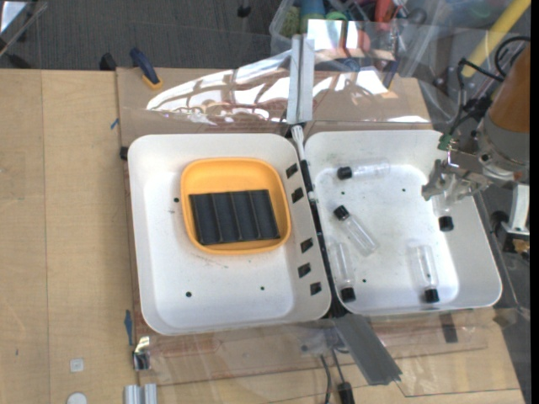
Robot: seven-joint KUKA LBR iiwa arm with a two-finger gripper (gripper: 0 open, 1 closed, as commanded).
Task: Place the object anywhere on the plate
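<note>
Two shallow white bins sit side by side on the bench. The left bin [160,293] holds a yellow plate [192,178] of rounded-square outline, lying flat near the bin's centre, with a dark ribbed insert [233,216] resting in its well. The right bin [472,289] contains four clear vials with black caps: one vial [364,172] lying near the far wall, a second vial [354,228] lying at a slant near the middle, a third vial [344,272] beside the divider at the near side, and a fourth vial [424,270] toward the near right corner. All four lie inside the right bin, apart from one another and well apart from the plate. The gripper [444,194] hangs over the right bin's right side, with a small black object [445,223], possibly a loose cap, just below it on the bin floor. Whether the fingers are spread or closed cannot be told from this angle, and no vial is seen between them.
</note>
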